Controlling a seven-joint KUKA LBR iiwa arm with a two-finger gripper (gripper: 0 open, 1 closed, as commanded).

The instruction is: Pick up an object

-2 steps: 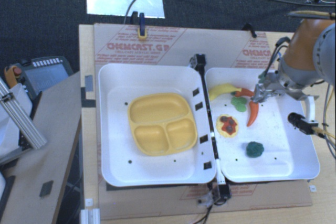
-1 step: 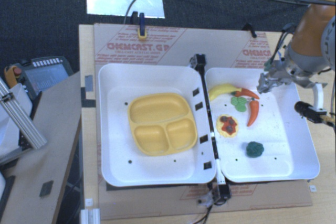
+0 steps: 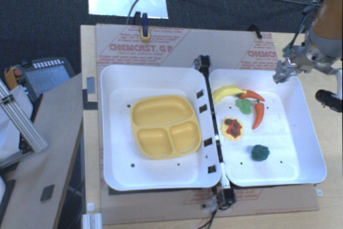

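Still the approach step: the jaws (image 3: 283,73), whose state I cannot tell, hang at the right bin's (image 3: 308,115) one o'clock corner and must descend toward the banana (image 3: 225,93) at nine o'clock.

A single fixed camera looks down on the bench (image 3: 161,40) from above, at a slant, far enough back to take in both white bins whole. The left bin (image 3: 115,115) and the right bin (image 3: 300,131) lie side by side across the middle of the view. The arm (image 3: 327,24) enters from the right edge. The camera seems set toward the bench's near side, though that is hard to judge.
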